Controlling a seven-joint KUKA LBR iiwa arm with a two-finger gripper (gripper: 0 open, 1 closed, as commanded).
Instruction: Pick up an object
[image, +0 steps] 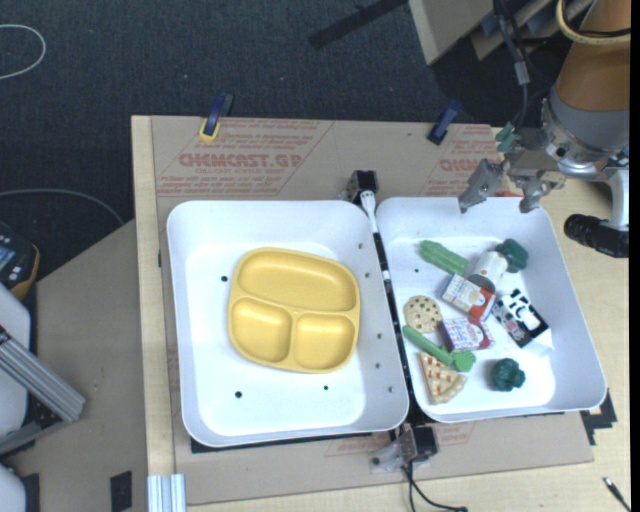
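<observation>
My gripper (498, 196) hangs above the far edge of the right bin (570, 300), fingers spread open with nothing between them. Below it in that bin lie several small items: a green stick (443, 256), a white bottle with a red cap (487, 270), a dark green piece (514, 253), a small carton (462, 292), a round cookie (422, 313), a pizza slice (442, 378), a black and white packet (520, 316) and a broccoli floret (506, 374).
The left bin (200, 330) holds a yellow divided tray (294, 308). Both bins rest on a cardboard sheet (260, 160) held by clamps (213, 117) at the back. Cables and a black fitting (362, 186) sit between the bins.
</observation>
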